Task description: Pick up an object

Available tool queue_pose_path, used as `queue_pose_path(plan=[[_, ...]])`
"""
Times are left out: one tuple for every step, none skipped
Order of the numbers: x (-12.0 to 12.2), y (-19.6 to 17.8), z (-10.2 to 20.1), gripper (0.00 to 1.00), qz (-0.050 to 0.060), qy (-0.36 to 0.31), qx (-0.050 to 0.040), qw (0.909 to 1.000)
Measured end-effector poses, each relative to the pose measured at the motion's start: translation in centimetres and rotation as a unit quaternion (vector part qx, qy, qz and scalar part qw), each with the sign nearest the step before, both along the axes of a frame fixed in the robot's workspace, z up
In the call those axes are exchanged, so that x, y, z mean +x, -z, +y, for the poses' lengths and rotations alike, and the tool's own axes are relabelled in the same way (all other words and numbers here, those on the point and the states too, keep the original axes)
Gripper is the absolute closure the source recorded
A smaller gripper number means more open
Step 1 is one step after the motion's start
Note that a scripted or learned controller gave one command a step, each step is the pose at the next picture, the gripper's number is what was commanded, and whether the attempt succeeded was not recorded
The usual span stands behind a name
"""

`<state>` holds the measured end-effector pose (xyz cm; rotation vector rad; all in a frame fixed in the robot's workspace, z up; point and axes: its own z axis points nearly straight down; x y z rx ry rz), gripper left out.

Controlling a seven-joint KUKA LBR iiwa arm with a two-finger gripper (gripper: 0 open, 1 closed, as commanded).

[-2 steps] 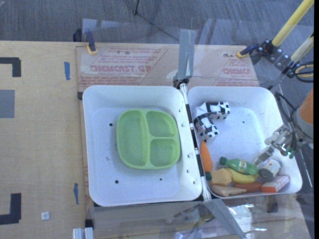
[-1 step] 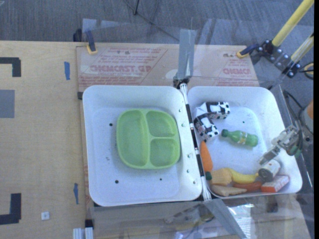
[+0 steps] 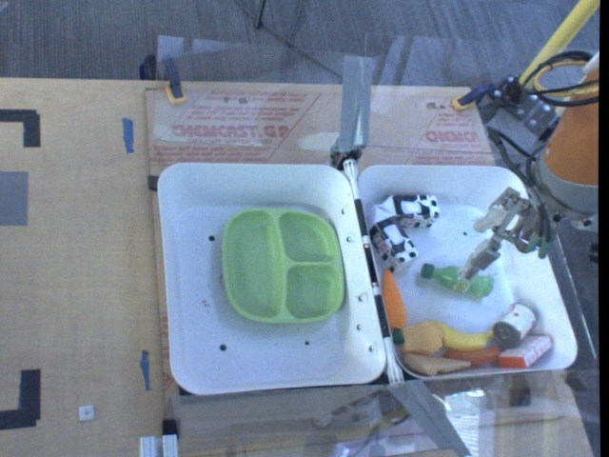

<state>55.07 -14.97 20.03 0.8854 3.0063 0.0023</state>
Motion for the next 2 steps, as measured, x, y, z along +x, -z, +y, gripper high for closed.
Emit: queue_pose_path(plan=[[-3.2, 0.9, 0.6, 0.0, 0.002, -0.04, 0.0005, 0.9992], [-2.4, -4.4, 0.0, 0.0, 0.0, -0.156, -0.0011, 0.9878]])
